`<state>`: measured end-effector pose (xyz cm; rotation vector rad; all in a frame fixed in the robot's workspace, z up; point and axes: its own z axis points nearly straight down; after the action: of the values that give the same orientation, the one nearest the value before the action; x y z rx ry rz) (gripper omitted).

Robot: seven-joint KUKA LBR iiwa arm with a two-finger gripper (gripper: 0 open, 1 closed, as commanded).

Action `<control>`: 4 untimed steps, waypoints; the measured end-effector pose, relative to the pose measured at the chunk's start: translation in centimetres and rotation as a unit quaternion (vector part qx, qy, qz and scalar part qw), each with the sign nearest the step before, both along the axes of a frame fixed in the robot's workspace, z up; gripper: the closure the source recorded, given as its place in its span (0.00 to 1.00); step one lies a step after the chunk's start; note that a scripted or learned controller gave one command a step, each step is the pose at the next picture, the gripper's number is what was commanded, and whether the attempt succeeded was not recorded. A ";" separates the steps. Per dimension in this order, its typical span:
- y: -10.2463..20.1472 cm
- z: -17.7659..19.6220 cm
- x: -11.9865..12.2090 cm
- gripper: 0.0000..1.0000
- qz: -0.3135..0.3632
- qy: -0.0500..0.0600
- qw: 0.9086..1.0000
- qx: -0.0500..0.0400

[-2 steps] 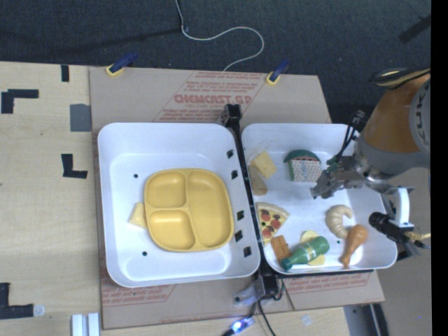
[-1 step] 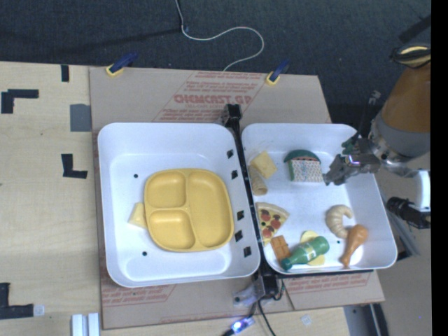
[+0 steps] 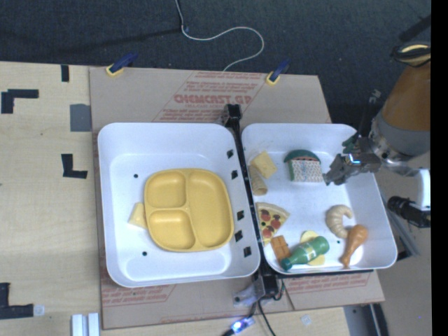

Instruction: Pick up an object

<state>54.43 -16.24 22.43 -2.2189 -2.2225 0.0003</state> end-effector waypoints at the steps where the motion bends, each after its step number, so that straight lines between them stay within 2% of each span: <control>1: 4.8 -0.2 -1.3 1.00 0.002 0.001 1.000 0.000; 2: 10.3 0.9 -0.9 1.00 0.003 0.000 1.000 0.001; 3: 11.9 0.7 -1.2 1.00 0.001 0.001 1.000 0.000; 4: 11.4 -1.1 -0.8 1.00 -0.001 0.002 1.000 -0.001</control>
<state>53.61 -4.80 21.33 -2.2194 -2.2204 0.0061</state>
